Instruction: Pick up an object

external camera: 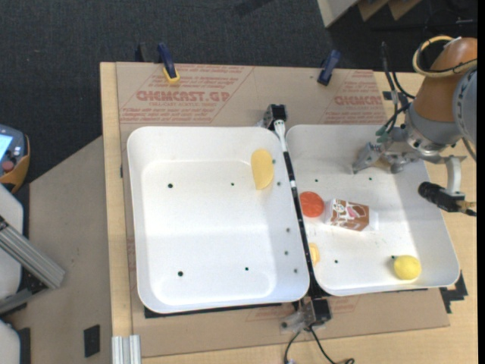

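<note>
A: Right bin [424, 275], four candidates. Orange-red round piece [311, 204] near the divider, touching or just beside a brown-and-white packet [349, 215] that lies flat. Small yellow ball [407, 267] well apart in the near right corner. A little yellow bit [314, 255] against the divider, partly hidden.

B: And the left bin [151, 226]?

A: One pale yellow oblong thing [262, 169], leaning up on the right wall near the far corner. Otherwise just the dark dots on the floor.

B: Arm position?

A: Pincer [381, 156] sits over the far part of the right bin, above bare white floor. Fingers look splayed apart, nothing between them. Grainy at this range, so I would not swear to how wide.

B: So which step?

A: Approach, by my reading. No object chosen by contact yet; nothing is lifted, everything rests on the bin floors.

B: Next move?

A: Judgement only: closest targets are the packet and the orange-red piece, both nearer the camera and toward the divider from the pincer. It needs to travel over one, line the fingers across the narrow side, then descend. The packet is flat and thin, likely hard to get under. The round piece offers a better bite, but the packet crowds one side.

B: Risk?

A: Closing on air, or nudging the two together. The tabletop [227, 89] around the bins plays no part
</note>
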